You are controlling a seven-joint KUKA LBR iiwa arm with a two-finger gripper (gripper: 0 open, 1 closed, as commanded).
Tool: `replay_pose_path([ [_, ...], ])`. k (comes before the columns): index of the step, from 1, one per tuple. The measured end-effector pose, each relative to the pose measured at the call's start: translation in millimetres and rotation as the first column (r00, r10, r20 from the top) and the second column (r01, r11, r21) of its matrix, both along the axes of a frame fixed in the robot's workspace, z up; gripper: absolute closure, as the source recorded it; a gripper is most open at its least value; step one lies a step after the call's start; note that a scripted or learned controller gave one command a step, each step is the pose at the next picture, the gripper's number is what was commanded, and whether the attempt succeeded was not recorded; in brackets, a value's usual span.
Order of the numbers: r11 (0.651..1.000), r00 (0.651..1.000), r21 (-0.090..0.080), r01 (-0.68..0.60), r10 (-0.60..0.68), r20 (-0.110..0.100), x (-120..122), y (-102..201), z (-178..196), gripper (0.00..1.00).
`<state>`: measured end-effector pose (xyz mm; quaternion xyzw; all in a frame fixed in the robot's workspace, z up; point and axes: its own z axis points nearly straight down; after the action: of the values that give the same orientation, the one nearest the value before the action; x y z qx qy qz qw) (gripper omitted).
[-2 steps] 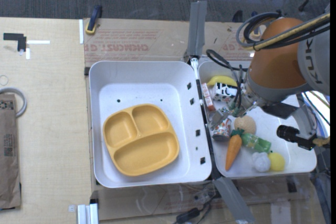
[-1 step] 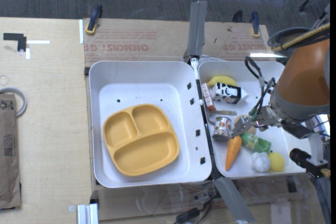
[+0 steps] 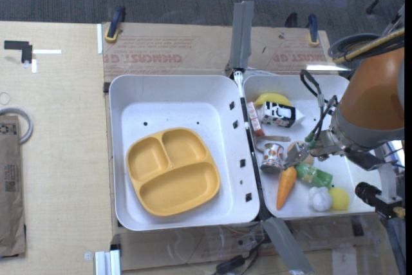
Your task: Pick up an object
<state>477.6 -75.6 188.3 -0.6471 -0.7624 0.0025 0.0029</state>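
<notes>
Just below the jaws [image 3: 301,155], in the right-hand bin [image 3: 341,212], lies a toy carrot [image 3: 285,186], tip pointing down. It looks light, hard and smooth, likely slippery plastic, so gripping across its thick orange upper end seems safest. Left of the jaws sits a small can [image 3: 273,156]. Whether they are spread or closed I cannot tell.

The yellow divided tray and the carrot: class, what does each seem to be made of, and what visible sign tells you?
The yellow divided tray looks like moulded plastic with a matte finish: one even colour, rounded rims, soft sheen. The carrot is probably a plastic toy: flat uniform orange, smooth surface, bright green top. Real produce cannot be ruled out.
</notes>
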Motion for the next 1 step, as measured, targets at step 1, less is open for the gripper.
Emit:
replay_pose_path([
  [1, 1.000, 1.000, 0.000, -0.004, 0.004, 0.003, 17.0, -26.7, -99.8, 0.00],
])
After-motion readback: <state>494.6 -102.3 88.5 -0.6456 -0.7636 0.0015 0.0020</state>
